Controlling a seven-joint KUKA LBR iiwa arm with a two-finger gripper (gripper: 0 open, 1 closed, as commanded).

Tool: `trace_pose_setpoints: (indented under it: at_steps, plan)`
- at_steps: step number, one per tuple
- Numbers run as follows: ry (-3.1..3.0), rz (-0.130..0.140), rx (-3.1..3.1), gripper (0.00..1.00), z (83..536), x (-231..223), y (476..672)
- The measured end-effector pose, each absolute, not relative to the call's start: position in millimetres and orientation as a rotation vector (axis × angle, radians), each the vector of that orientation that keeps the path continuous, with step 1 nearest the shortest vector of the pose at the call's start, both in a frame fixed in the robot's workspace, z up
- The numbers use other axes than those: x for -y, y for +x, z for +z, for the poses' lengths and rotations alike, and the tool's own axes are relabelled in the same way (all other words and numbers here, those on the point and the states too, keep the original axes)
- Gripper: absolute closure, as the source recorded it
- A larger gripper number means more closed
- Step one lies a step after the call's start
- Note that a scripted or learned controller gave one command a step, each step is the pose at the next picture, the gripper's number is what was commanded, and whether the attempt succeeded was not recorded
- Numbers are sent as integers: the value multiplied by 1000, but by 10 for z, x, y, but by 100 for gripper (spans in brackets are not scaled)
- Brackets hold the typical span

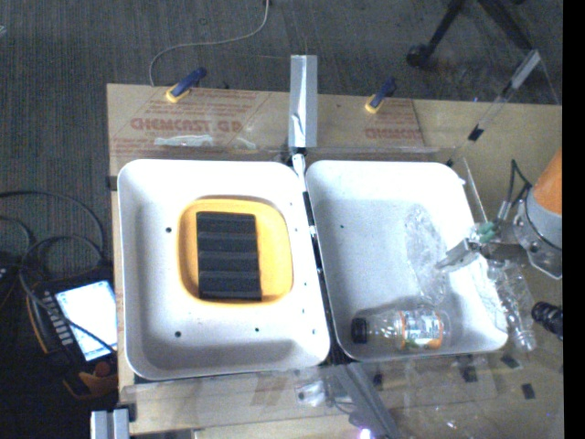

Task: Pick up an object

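Seen from above, a clear plastic bottle (402,328) lies on its side, long axis left-right, along the lower edge of the right bin (366,208), below and left of the gripper (477,241) at the bin's right rim, finger state indiscernible.

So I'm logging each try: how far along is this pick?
Nothing looks picked yet. The clear plastic bottle lies on its side at the near edge of the right white bin, and the yellow tray with a black ridged insert sits in the left white bin. The gripper is at the right bin's far-right rim, beside crinkled clear plastic. Reaching, gripping and lifting all remain.
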State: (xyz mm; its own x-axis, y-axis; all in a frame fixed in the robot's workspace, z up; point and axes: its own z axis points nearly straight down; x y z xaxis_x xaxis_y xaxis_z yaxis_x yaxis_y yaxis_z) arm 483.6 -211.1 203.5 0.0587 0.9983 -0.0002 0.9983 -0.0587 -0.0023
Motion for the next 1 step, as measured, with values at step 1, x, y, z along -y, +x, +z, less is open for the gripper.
trace_pose_setpoints:
  at_steps: [1]
  plan:
    - [-2143,3,2294,0,1858,2139,4835]
